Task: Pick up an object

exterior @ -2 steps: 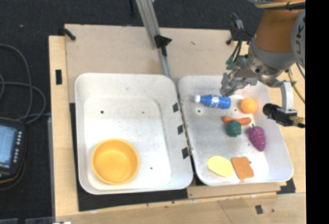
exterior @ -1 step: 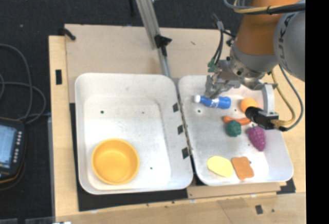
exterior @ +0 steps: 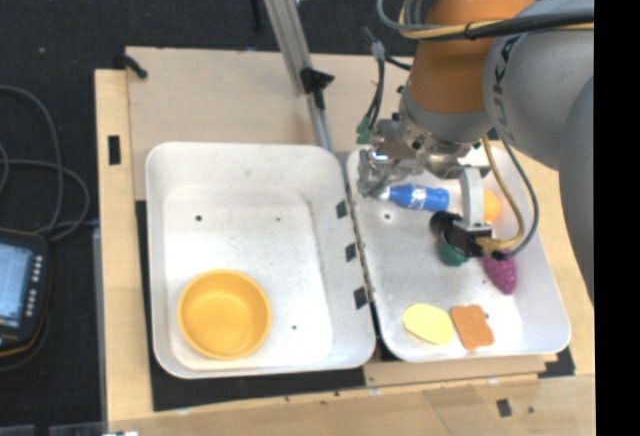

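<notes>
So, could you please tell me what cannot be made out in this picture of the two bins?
- Claw: whether open or shut, and whether it holds anything; the wrist covers it from above.
- Blue object: its left end is behind the claw.
- Dark green object: partly behind a cable, too small to identify.
- Right bin: its far side lies under the arm.

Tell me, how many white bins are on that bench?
2. The left bin holds a yellow bowl; the right bin, beside it, lies under the arm with several small items.
</notes>
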